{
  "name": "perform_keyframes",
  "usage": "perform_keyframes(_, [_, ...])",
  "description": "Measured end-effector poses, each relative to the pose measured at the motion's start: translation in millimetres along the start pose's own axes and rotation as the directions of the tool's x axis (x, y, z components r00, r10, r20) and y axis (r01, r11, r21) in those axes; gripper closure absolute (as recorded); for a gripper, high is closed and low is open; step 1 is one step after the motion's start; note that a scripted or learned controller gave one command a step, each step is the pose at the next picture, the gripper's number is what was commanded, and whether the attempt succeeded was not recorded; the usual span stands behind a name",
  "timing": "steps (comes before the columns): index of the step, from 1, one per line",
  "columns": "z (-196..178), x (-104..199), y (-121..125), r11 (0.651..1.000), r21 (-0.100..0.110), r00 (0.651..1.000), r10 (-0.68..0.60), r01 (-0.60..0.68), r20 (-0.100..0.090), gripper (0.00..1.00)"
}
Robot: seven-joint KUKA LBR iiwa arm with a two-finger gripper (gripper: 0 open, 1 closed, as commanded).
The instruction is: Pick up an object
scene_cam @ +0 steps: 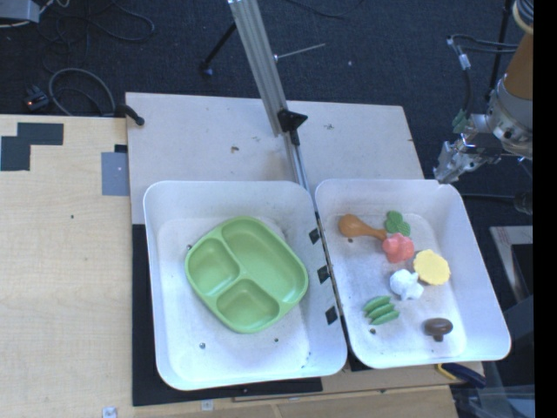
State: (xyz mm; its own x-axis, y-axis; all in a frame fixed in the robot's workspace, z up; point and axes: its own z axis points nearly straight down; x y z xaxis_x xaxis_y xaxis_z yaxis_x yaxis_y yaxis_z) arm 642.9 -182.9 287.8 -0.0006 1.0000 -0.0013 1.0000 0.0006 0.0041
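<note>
Above the far right corner of the right bin [487, 251], our gripper [454, 157] hangs outside the rim, with nothing between its fingers. We cannot tell from this slanted view whether the claw is spread or closed; it is small and dark against the floor.

We judge that it waits there so that the camera has a clear look down on both bins before a target is chosen. No object has been singled out yet, so any of the small things in the right bin could serve.

These lie clustered toward that bin's middle and right. An orange-brown drumstick-like piece [359, 227] lies with its long axis running roughly left to right, fat end to the left and thin end pointing toward a pink piece [399, 248], which it seems to touch. A green leafy bit [397, 223] sits just above the pink one. A yellow piece [432, 267] lies just beside a white lump [404, 284]. Green pods [380, 309] lie below, their length slanting up to the right. A brown mushroom-like piece [438, 326] sits apart near the front right.

The left bin [165, 320] bears a green divided plate [246, 273], set on a slant, probably as a place for setting things down.
</note>
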Motion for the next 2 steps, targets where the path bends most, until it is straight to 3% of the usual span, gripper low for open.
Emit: perform_keyframes(2, [25.0,92.8,-11.9,1.0,0.008,1.0,-0.004,0.004,-0.004,1.0])
